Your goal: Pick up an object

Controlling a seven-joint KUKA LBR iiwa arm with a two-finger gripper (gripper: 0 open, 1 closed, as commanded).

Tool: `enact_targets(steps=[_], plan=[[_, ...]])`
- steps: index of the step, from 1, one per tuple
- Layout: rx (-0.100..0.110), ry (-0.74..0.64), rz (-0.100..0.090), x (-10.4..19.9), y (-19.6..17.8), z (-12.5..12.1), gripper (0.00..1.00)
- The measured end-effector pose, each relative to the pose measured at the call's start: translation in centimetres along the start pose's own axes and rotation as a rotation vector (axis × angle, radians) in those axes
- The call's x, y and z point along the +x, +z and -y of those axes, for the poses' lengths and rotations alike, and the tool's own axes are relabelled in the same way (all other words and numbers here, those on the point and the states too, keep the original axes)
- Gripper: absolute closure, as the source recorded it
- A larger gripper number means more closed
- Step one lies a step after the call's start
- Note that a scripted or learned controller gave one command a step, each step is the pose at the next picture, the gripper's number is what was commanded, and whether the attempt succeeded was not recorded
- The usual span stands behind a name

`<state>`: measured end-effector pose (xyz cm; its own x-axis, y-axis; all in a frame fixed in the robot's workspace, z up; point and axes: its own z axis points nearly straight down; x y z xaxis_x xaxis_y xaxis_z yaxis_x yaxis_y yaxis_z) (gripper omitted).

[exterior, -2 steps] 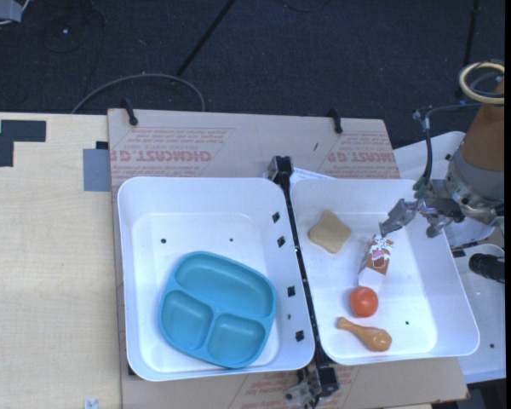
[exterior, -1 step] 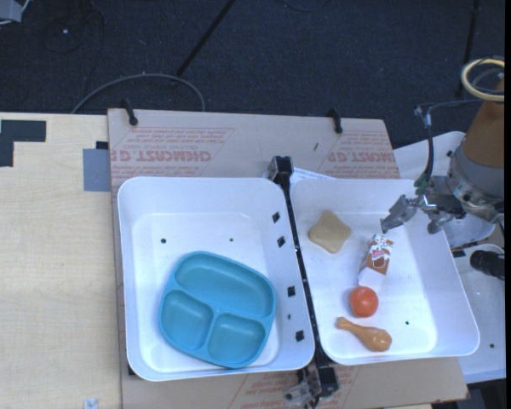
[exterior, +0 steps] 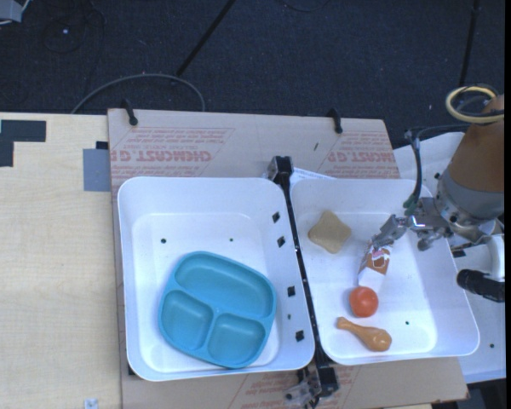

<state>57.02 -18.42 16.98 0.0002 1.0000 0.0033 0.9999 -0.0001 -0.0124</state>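
Fixed overhead slant onto both bins (exterior: 132,220)

blue tray (exterior: 217,308): smooth plastic | bins (exterior: 145,228): glossy white plastic | bench (exterior: 43,271): pale matt wood

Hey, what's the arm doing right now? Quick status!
Gripper low in right bin, over small white-and-orange carton; grasp not confirmed. Tomato, tan sponge, drumstick toy lying close. Blue tray in left bin.
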Motion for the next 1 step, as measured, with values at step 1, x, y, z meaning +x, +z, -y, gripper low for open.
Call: enact_targets(steps=[1], plan=[[0.000,0.000,-0.001,-0.48,5.13,0.71,0.00]])
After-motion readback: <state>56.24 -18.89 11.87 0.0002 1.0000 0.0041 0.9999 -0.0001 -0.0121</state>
